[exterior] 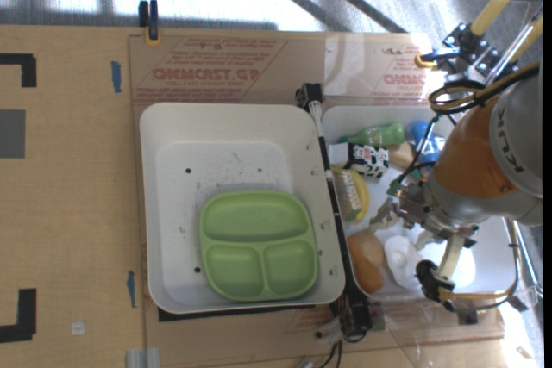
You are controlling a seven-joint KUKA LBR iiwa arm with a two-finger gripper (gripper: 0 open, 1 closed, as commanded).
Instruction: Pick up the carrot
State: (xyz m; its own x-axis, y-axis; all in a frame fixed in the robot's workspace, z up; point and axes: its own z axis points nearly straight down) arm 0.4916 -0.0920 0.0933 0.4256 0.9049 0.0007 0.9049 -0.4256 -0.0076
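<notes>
Divided plate (257, 244) in left bin (172, 159), small items (352, 194) seemingly crowding right bin (493, 247)

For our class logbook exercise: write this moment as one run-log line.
gripper: low over right bin | nearby: orange-brown item, possibly the carrot | left bin: green divided plate | grasp: unclear

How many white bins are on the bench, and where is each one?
2. The left bin in the view holds a green plate. The right bin, beside it, is partly covered by the arm.
</notes>
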